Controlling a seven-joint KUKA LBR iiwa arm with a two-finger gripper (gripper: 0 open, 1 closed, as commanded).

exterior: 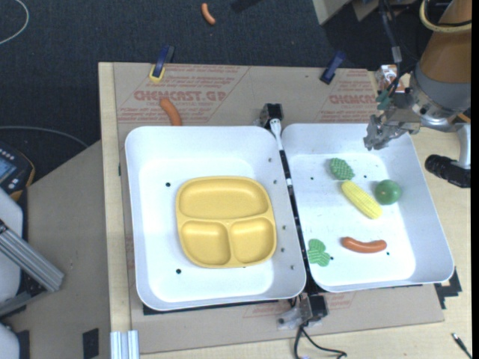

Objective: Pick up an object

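Camera view, past moment: hand [379,138] hovered over right bin [419,264] at its 12 o'clock rim; spread or pressed together, could not tell. Lay in right bin: corn cob [361,199] at centre, green ball [388,191] touching at its 3 o'clock, green knobbly piece [341,169] at 11, sausage [364,244] at 6, broccoli [319,252] at 8. Left bin [150,200] carried yellow divided plate [225,221]. Orange sausage [171,111] lay on desk [224,88] at 12 of left bin.

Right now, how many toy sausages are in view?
3: one sausage in the right bin, one on the cardboard behind the left bin, one on the dark floor.
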